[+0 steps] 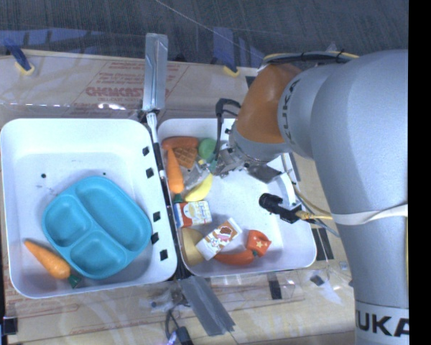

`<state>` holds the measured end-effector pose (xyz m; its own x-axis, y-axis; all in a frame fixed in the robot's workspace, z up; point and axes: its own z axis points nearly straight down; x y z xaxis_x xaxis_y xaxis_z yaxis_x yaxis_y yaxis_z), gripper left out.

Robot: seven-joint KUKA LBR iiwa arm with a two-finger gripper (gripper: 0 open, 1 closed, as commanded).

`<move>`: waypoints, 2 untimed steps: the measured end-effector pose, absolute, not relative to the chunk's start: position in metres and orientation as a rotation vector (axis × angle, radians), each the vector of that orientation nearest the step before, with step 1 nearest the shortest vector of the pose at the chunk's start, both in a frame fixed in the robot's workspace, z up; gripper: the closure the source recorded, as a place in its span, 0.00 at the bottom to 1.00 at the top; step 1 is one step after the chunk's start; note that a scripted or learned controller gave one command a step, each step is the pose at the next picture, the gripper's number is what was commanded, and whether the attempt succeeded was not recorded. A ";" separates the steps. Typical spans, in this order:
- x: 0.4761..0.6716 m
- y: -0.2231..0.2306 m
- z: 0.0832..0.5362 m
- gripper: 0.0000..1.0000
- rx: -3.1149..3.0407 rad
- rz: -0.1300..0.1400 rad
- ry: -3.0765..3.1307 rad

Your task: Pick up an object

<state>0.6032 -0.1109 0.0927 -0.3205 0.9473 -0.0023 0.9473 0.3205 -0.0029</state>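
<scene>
My gripper point(210, 165) reaches down into the right bin point(294, 225) at its upper left, among the toy food. Right by it lie a yellow banana point(200, 187), an orange carrot point(174, 171), a green piece point(207, 148) and a brown-orange piece point(182, 145). Lower in the same bin are a small juice carton point(195, 212), a white carton point(219, 238) and a red pepper point(258, 241). The grey wrist with its orange band point(262, 113) hides the bin's upper right part.
The left bin point(29, 146) holds a blue divided tray point(97, 225) and a second carrot point(47, 259) at its lower left corner. A metal bar point(154, 70) stands between the bins at the back. The big grey arm covers the bench's right side.
</scene>
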 end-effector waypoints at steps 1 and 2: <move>0.633 -0.111 0.092 0.00 2.319 -0.003 2.123; 0.634 -0.110 0.103 1.00 2.314 -0.002 2.130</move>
<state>0.6338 -0.1099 0.1027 0.0825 0.9966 0.0014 0.9966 -0.0825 -0.0032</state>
